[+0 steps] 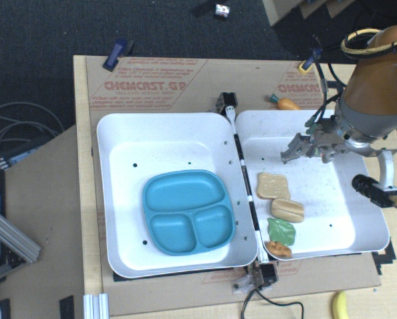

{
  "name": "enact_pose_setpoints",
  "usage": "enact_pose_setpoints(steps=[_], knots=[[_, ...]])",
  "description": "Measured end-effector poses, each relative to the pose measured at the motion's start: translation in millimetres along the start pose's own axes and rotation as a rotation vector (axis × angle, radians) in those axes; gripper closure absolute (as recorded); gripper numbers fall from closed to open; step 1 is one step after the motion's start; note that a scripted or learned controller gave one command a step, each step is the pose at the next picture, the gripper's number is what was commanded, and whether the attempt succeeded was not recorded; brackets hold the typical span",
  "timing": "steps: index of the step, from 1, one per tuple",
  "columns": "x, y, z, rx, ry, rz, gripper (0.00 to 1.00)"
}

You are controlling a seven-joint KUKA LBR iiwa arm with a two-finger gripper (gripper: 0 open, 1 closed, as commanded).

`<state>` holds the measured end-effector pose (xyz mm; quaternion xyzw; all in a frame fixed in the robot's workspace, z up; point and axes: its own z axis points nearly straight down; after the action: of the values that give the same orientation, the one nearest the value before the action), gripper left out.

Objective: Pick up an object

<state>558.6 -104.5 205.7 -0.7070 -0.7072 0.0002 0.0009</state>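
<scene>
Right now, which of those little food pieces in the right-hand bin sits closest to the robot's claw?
The flat tan bread-like slice. It heads the row, just below the gripper; the bun-shaped piece, green piece and orange piece lie progressively farther away.

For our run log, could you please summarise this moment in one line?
end effector: above right bin, holding nothing | toast slice, bread roll: in bin | blue tray: left bin
</scene>
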Motion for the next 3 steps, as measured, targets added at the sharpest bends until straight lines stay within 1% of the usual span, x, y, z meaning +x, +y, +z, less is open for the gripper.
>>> enact_pose_setpoints(steps=[1,2,3], knots=[[-18,-56,103,0.003,0.000,0.002,0.00],[-14,-59,118,-0.006,0.000,0.001,0.00],[-21,-54,119,-0.007,0.000,0.000,0.00]])
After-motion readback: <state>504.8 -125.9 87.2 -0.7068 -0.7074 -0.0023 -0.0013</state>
